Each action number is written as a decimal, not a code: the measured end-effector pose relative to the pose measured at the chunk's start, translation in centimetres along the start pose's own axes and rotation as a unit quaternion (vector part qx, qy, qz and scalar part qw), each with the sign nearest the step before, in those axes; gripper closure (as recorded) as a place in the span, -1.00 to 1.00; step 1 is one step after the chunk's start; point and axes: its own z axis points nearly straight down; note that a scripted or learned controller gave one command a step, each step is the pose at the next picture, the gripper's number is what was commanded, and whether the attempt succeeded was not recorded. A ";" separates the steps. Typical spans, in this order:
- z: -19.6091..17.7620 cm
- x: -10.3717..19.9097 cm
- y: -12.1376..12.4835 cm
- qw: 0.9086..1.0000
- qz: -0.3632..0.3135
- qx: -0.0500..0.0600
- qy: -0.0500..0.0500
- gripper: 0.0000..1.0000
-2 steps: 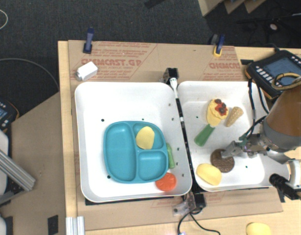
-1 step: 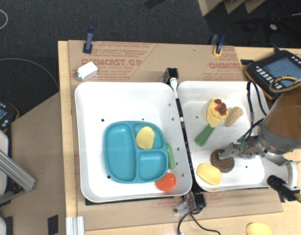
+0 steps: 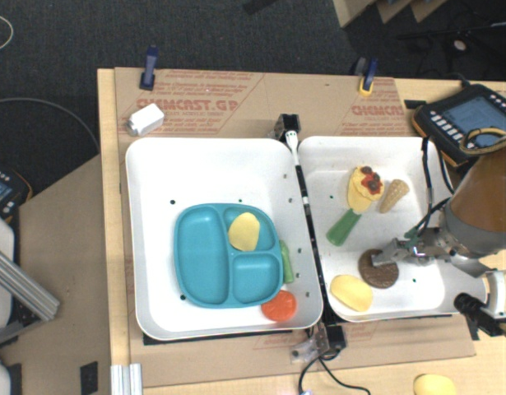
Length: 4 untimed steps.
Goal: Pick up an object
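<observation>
A brown disc (image 3: 378,270) lies low in the right bin (image 3: 318,220), just above a yellow lump (image 3: 351,293). The gripper (image 3: 386,255) sits at the disc's top edge, too blurred to judge its opening or any hold. The arm (image 3: 476,212) is cut off at the right. In the left bin (image 3: 146,245), a blue tray (image 3: 205,257) partly hides a green piece (image 3: 286,263).

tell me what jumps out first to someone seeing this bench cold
The teal divided tray in the left bin, with a yellow piece in its upper compartment and an orange-red item beside its lower corner. In the right bin, the gripper sits over a brown disc.
</observation>
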 end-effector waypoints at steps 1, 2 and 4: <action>0.0 0.3 0.0 1.000 0.000 0.000 -0.002 -1.00; 0.0 -1.0 0.0 1.000 0.000 -0.001 -0.001 -1.00; -30.1 -0.6 0.2 1.000 -0.002 -0.007 -0.004 -1.00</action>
